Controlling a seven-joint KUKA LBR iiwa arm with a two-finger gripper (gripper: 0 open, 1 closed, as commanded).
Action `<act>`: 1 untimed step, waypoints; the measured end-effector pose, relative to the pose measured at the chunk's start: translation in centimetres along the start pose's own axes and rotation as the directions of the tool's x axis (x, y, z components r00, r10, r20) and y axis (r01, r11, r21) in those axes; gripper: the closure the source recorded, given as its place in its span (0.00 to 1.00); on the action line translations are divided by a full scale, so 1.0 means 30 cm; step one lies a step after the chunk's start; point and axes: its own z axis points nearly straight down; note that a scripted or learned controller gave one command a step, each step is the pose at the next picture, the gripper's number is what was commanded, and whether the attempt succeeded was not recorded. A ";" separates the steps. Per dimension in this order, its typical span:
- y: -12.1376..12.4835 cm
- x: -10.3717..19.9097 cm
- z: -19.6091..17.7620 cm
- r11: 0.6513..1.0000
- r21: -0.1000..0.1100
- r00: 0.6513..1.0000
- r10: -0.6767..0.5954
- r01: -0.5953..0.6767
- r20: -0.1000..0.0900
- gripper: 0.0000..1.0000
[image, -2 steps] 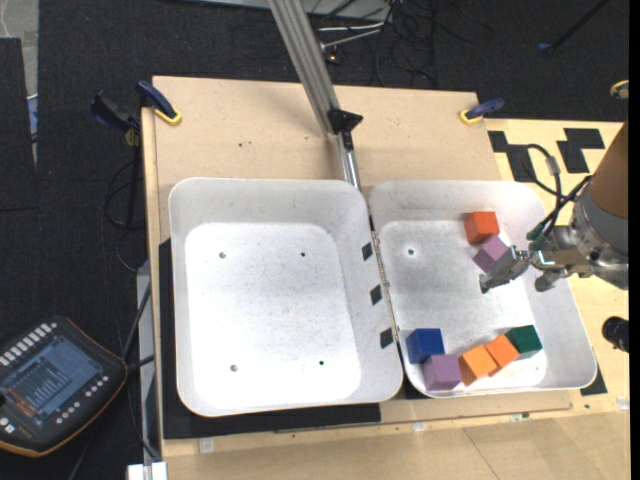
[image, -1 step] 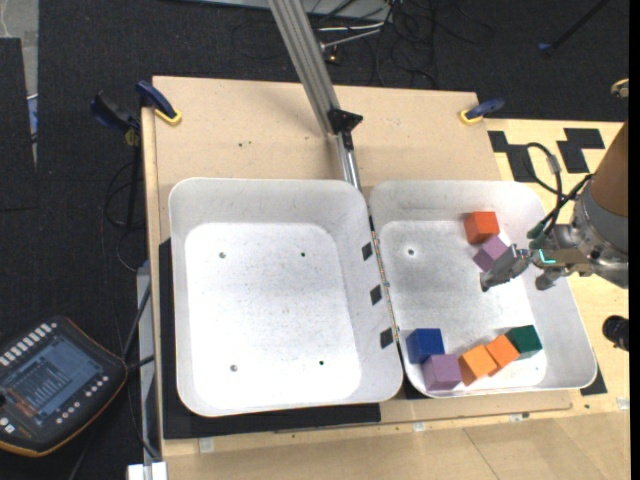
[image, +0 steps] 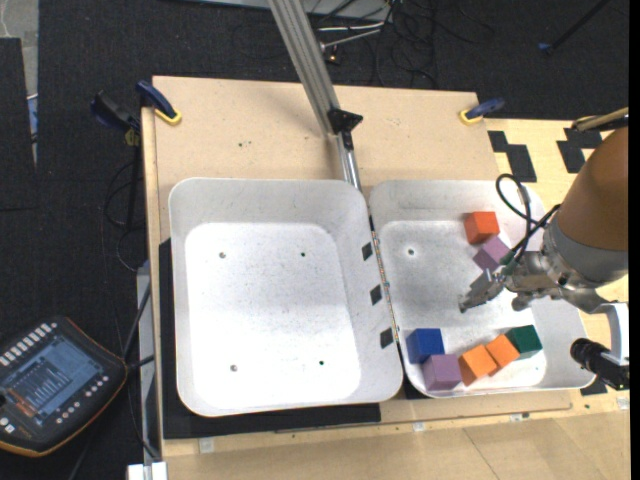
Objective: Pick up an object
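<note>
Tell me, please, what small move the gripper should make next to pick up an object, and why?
Probably a short shift toward the purple block beside it, then descend. The gripper hangs over bare bin floor, with nothing between its fingers, and that block lies closest.

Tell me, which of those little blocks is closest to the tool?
The purple block up near the orange one. It sits right beside the tool; the other purple block lies lower, by the blue block.

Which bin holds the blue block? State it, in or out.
In: the blue block lies inside the right-hand bin, near its front left corner, beside a purple block. The gripper hangs above the bin floor, apart from it.
</note>
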 end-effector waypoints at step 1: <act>0.022 0.024 0.164 1.000 -0.002 1.000 -0.001 0.001 0.000 0.00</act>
